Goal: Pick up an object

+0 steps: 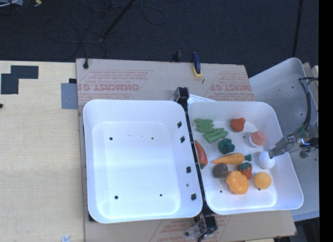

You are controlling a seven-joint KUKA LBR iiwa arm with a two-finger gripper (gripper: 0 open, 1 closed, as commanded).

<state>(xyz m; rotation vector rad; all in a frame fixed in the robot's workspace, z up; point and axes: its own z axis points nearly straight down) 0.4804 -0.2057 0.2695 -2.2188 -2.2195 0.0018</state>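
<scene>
The right bin (286, 196) holds several toy foods. Among them are green bean pods (210, 130), a red piece (238, 124), a pink and white piece (256, 138), a dark green broccoli (226, 145), a carrot (229, 158), a brown potato (219, 170), a yellow-orange pepper (237, 182) and an orange ball (262, 180). A red chili (201, 154) lies against the bin's left wall. My gripper (276, 152) reaches in low over the bin's right rim. Its tip is right beside a white egg (266, 160), and I see nothing held in it.
The left bin (99, 131) sits beside the right one, with a black clip strip (188, 152) between them. Both rest on a cardboard sheet (130, 82) on the wooden bench. A grey panel (283, 82) stands behind the right bin, and cables hang at the far right.
</scene>
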